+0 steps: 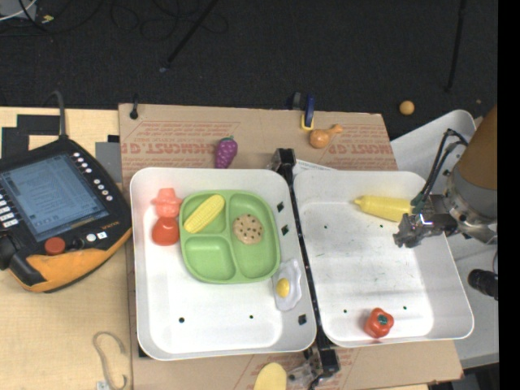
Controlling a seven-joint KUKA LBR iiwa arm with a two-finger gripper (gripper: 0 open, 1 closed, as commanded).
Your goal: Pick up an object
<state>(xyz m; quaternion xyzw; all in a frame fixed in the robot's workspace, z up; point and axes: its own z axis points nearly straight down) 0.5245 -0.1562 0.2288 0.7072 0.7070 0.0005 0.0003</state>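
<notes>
Over the right bin's (382, 299) right side hangs my claw (406, 238), just beside the near end of a yellow mustard bottle (383, 208), which lies on its side toward the far wall. Whether my claw is apart or together, I cannot tell; nothing shows clamped in it.

Risks, as I judge them: the bottle is rounded and smooth, so a closing pinch off its middle may roll it toward the wall or squirt it free. Its nearness to the bin wall may also block one side of my approach. The other candidate, a red tomato-like toy (379, 322) at the near edge of the same bin, lies well apart from my claw and close to the rim, where a descent could strike the wall.

Contents: the left bin (203, 327) holds a green divided plate (218, 260) bearing a corn cob (201, 212) and a cookie (248, 229); a red-and-pink toy (166, 218) stands left of it, and a fried egg (284, 287) rests near its right corner.
</notes>
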